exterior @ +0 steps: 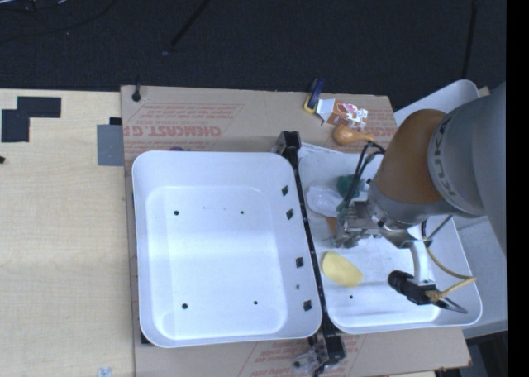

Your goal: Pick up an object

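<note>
1. The arm point(438, 164) covers much of the right bin point(376, 313), toward 3 o'clock.
2. The end effector point(347, 231) sits under the wrist; its tips are too cluttered to read.
3. A green object point(345, 183) at 12 o'clock of it is partly hidden.
4. The clear item point(322, 198) is too blurred to identify.

Grey arm point(471, 152) with a broad orange band point(409, 164); black cables point(361, 170) run along the metal wrist point(372, 220).
</note>
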Tool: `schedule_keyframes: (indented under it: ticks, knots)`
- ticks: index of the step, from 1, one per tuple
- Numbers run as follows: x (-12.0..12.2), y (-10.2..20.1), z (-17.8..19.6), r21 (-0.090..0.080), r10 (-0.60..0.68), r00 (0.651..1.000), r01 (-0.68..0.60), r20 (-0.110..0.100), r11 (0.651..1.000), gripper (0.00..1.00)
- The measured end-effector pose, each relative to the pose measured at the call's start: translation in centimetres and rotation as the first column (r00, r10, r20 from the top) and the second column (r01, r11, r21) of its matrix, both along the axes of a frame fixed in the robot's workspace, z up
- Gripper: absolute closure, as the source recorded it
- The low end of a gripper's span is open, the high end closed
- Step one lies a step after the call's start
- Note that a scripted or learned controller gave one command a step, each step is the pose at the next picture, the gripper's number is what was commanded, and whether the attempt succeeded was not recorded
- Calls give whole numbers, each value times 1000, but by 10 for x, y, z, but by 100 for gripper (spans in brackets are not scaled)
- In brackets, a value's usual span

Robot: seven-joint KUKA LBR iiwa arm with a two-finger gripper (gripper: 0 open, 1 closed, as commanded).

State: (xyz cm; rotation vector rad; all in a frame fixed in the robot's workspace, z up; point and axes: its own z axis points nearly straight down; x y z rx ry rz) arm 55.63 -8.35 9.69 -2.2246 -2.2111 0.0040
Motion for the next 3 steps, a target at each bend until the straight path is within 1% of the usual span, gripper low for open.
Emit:
schedule_keyframes:
  ticks: [1, 2, 3]
  knots:
    - [59, 52, 97, 0, 12, 1000, -12, 17, 1000, 100]
    - [77, 116, 90, 2, 12, 1000, -12, 4, 1000, 100]
    - [88, 148, 107, 0, 10, 1000, -10, 5, 1000, 100]
